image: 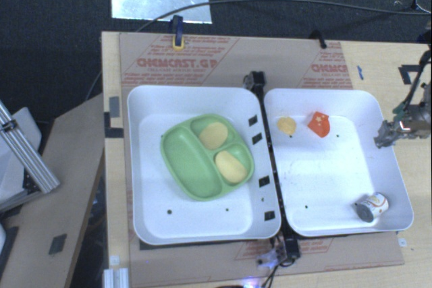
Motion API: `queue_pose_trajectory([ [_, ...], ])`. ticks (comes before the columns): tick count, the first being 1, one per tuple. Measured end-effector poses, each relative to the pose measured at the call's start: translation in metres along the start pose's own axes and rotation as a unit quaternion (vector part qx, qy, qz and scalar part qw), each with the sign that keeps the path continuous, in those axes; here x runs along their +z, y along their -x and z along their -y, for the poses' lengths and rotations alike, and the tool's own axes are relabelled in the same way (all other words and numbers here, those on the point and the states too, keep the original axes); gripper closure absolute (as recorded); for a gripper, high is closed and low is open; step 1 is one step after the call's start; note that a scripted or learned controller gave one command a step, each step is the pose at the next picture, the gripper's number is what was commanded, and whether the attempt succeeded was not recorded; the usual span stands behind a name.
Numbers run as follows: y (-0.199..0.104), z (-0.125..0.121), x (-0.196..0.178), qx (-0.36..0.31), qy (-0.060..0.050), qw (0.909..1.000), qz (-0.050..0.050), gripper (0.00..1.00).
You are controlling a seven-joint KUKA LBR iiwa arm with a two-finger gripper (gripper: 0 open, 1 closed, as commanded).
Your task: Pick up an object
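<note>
While my hand (pixel 390 136) sits at the right rim of the right bin (pixel 337 219), low over the wall, it is small and blurred in the camera view, so I cannot tell its state or whether anything is in it. As far as I can make out it touches none of the loose pieces.

Nearest to it, in the bin's near right corner, lies a small can (pixel 370 207) on its side, white with a grey end toward me. I judge it stiff, light and smooth; it will roll if nudged, so I would take it across its round body, not by the ends, and the corner wall crowds the approach. Further in, toward the far left of the same bin, stand a red block (pixel 318 124) and just beside it a little yellow piece (pixel 287 125), the two apart from each other and well clear of the walls. The red one looks rigid with flat faces, likely the surest pick: pinch two opposite sides. The yellow one is rounded and may be soft or slippery.

Across the divider, the left bin (pixel 155 212) holds a green compartment tray (pixel 189 168) with two pale yellow rounded pieces (pixel 223 152) in its small wells. The tray is broad and shallow, awkward to take except by its rim. Both bins rest on the tabletop (pixel 229 54).
</note>
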State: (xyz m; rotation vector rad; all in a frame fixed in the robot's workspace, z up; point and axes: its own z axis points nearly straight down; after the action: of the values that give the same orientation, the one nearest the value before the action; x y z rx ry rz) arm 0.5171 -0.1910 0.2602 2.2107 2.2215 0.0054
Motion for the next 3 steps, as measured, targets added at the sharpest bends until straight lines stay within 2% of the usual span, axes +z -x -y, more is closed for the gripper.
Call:
queue_pose_trajectory([
  [2,-0.101,-0.028,0.016,-0.002,-0.002,1.0,-0.002,1.0],
  [3,-0.161,-0.041,0.026,-0.003,-0.003,1.0,-0.003,1.0],
])
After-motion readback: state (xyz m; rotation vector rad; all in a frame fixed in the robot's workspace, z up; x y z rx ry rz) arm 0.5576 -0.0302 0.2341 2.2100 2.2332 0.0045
